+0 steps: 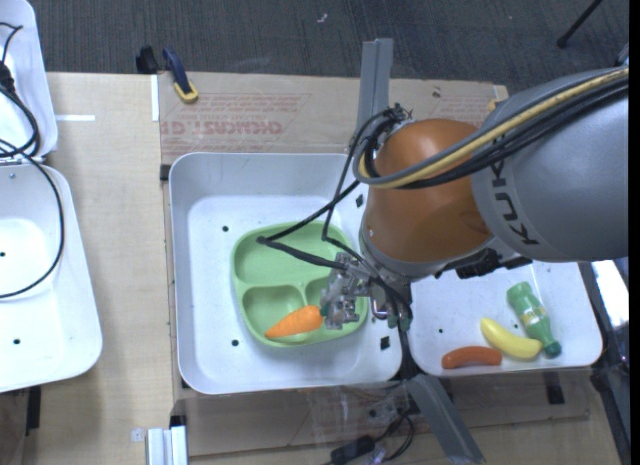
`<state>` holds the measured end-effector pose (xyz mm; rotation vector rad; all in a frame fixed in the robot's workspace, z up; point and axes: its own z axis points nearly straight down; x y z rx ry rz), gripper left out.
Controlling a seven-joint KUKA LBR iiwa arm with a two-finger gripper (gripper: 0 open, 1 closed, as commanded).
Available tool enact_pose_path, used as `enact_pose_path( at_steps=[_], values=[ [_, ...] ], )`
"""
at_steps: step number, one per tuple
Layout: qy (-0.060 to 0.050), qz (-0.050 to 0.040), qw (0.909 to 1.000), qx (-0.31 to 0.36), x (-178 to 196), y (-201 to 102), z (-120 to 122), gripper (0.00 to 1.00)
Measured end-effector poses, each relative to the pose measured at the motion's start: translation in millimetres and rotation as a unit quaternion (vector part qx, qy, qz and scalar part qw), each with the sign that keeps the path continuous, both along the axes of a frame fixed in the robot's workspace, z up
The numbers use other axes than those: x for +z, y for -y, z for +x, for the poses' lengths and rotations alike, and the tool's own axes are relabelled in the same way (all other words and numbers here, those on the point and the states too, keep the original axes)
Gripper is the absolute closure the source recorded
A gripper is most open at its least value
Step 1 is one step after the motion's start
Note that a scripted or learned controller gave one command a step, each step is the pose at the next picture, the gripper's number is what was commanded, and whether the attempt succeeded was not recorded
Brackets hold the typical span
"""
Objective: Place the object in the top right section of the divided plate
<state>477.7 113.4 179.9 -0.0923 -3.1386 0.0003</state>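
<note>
A green divided plate (262,255) lies in the left bin (200,283). An orange carrot (293,324) rests across the plate's front part, its thin tip pointing left over the rim. Its thick right end meets my gripper (343,301), which hangs low over the plate's right side. The orange wrist and the arm hide the plate's right sections. A black cable runs from the wrist across the plate's middle.
The right bin (440,323) holds a yellow banana (510,339), a green bottle (532,317) and a red sausage-shaped toy (471,357). A blue and yellow clamp (178,75) lies on the bench at the back left. White trays with black cables (30,123) stand at the far left.
</note>
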Motion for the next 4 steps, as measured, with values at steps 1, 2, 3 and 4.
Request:
enact_pose_path(
  at_steps=[1,2,3,4],
  values=[
    [0.001,0.0002,0.9992,0.04,21.1,-17.8,55.0,1.0],
    [0.0,0.0,0.9999,-0.013,11.2,23.8,18.1,1.0],
    [0.002,-0.0002,0.9977,-0.068,23.5,55.0,127.4,1.0],
    [0.001,0.0002,0.9994,-0.034,11.3,59.3,31.8,1.0]
  ],
)
